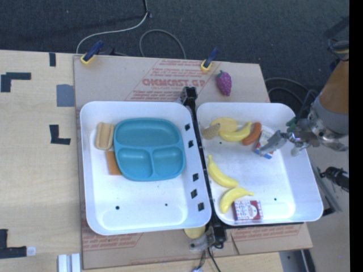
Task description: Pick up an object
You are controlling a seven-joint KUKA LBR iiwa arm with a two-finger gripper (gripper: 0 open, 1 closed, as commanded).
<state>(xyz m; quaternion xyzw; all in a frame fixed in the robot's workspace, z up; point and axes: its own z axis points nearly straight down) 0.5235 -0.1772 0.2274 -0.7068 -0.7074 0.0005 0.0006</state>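
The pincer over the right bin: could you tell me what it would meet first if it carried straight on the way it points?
Probably the orange hot dog, just beyond the pincer, with the yellow banana behind it; height is unclear.

Even, diffuse overhead light, moderately bright. White bins near overexposed, little surface detail. Shadows soft, short, tucked under blue tray and bananas. Dark carpet underexposed. Overall soft focus, low resolution; arm at right edge slightly blurred.
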